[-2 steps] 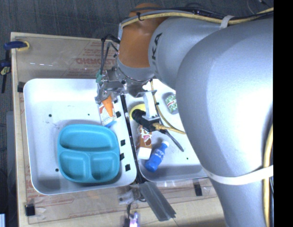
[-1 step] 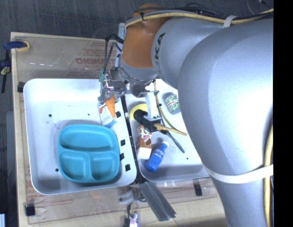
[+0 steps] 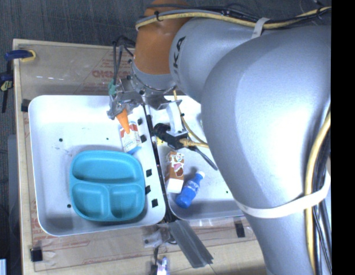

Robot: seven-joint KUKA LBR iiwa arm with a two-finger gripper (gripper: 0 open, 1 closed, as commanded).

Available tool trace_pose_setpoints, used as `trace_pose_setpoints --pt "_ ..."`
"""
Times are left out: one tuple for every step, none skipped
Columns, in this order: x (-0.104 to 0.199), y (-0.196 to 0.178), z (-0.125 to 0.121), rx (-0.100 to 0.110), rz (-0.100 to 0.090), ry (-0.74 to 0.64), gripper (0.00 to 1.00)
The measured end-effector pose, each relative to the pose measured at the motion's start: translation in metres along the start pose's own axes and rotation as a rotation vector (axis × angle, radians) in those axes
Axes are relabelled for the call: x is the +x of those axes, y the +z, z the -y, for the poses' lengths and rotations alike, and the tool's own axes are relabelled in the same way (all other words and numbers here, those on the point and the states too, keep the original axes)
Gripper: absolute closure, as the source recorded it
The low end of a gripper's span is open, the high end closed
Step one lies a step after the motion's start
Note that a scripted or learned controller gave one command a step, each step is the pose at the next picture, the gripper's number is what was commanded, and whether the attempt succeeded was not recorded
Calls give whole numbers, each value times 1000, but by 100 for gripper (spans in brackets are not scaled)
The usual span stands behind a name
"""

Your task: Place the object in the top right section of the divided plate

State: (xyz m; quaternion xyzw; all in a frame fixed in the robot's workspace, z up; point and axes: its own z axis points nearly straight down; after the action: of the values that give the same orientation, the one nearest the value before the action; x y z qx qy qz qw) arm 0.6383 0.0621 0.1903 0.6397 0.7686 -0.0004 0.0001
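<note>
Left white bin (image 3: 45,153): blue divided plate (image 3: 108,185); gripper (image 3: 123,110) above it clamps an orange-capped bottle (image 3: 128,133); blue bottle (image 3: 190,189) right bin.

We see a pale wooden bench (image 3: 62,62) with faint red lettering lying on a dark grey carpeted floor (image 3: 68,10), a blue-and-yellow clamp (image 3: 16,55) gripping the bench's upper left corner, small black brackets along its edges, and even light with soft shadows.
</note>
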Motion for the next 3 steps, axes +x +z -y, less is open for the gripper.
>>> trace_pose_setpoints --pt "-1 -21 68 4 0 59 100" --pt "29 -17 45 1 0 -66 100" --pt "47 1 94 5 0 -202 100"
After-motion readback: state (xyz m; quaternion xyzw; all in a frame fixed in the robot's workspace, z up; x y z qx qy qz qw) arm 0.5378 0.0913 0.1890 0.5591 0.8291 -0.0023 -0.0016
